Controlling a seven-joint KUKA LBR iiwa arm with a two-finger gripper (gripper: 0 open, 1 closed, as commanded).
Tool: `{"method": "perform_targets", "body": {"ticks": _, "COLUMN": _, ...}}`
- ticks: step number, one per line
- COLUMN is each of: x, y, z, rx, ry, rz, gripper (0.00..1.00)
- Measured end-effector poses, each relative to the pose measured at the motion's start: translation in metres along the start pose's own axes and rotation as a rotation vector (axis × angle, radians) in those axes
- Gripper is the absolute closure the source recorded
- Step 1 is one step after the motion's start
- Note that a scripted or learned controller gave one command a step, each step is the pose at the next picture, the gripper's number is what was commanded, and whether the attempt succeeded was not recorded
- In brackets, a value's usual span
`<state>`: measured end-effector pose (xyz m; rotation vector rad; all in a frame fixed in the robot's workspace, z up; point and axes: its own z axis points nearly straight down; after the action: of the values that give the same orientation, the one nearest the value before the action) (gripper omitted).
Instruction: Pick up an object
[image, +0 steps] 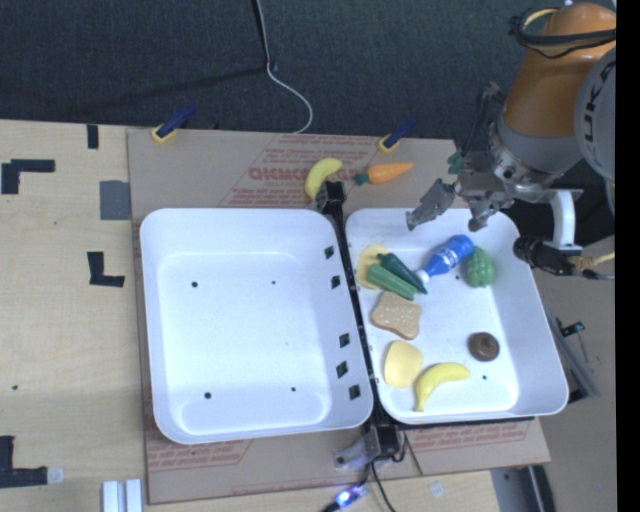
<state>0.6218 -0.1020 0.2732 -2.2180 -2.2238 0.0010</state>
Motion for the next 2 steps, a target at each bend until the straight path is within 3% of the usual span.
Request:
{"method": "perform_targets", "body": {"ticks": 1, "x": 0.07, "y": 0.046, "z": 0.096, "rx": 0.008, "ry": 0.002, "rz": -0.005, "gripper": 0.0}}
{"method": "perform_targets", "body": {"ticks": 2, "x": 0.176, "y": 0.046, "z": 0.089, "rx": 0.0, "ry": 0.004, "rz": -0.01, "gripper": 0.0}}
